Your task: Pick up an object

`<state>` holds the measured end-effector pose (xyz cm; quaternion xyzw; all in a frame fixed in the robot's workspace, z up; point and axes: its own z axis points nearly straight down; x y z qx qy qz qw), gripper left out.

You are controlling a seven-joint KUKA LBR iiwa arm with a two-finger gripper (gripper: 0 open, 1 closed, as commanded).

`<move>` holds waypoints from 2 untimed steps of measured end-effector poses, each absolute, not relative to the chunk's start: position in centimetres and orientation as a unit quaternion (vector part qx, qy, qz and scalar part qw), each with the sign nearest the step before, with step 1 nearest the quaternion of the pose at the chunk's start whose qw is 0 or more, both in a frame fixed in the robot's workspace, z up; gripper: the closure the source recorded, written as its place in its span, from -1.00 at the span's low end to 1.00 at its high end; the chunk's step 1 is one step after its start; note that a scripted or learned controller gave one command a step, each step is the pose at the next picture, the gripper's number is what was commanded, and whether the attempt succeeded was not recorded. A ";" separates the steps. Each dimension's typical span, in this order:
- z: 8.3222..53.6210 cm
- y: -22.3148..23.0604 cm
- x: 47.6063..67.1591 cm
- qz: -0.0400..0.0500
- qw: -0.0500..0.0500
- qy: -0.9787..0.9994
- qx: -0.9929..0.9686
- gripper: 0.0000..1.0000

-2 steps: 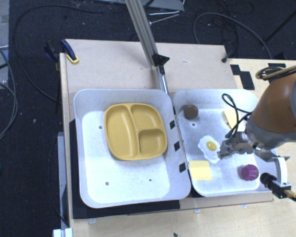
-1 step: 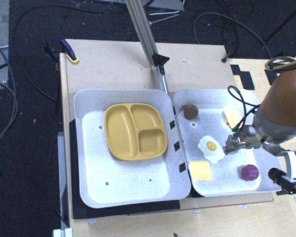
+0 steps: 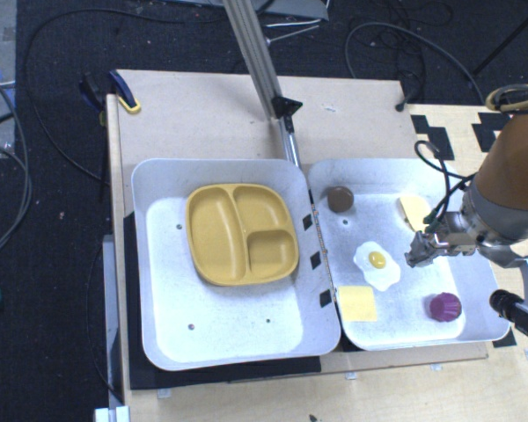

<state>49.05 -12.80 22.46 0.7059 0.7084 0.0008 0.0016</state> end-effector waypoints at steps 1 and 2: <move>21.6 -7.3 51.0 0.001 0.000 0.710 0.704 1.00; 22.0 -1.1 53.0 0.001 0.000 0.710 0.704 1.00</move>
